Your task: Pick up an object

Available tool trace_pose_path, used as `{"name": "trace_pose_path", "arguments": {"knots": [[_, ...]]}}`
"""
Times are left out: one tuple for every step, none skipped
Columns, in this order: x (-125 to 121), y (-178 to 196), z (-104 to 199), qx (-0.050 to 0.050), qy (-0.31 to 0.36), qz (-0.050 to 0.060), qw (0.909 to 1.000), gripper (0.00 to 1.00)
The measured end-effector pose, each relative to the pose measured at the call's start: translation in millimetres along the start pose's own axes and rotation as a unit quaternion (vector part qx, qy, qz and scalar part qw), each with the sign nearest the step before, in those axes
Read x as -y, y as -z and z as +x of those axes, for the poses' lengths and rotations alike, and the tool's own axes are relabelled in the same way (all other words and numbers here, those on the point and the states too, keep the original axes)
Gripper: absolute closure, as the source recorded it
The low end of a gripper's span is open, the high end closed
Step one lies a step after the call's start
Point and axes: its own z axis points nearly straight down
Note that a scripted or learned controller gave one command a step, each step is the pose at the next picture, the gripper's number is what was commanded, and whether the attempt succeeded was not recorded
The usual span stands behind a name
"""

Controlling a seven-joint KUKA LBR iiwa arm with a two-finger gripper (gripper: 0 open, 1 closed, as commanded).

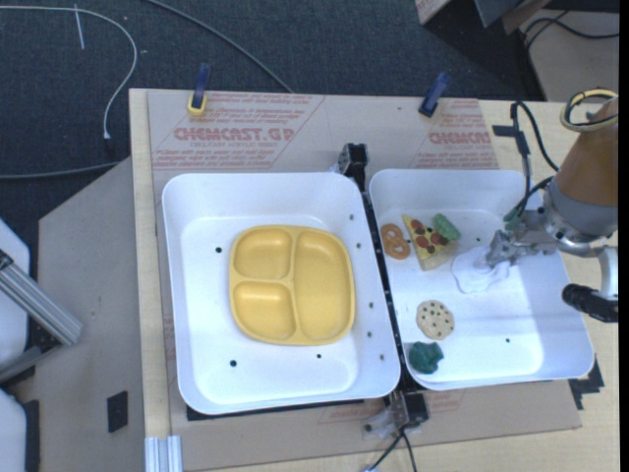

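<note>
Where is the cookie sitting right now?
The cookie lies in the right bin, toward its lower left, just above the green toy and below the pizza slice.

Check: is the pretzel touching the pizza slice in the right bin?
Apart. The camera view shows a white strip of bin floor between the pretzel and the pizza slice.

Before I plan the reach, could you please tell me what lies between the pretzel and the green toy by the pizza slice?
In the camera view, the pizza slice lies between the pretzel and the green toy.
</note>
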Motion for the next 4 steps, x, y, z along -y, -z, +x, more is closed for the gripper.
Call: {"name": "trace_pose_path", "arguments": {"knots": [[1, 58, 10, 0.002, 0.000, -0.002, 1.0000, 1.00], [-1, 119, 11, 0.001, 0.000, 0.000, 1.0000, 1.00], [-1, 164, 15, 0.002, 0.000, -0.002, 1.0000, 1.00], [-2, 185, 15, 0.002, 0.000, -0.001, 1.0000, 1.00]]}}
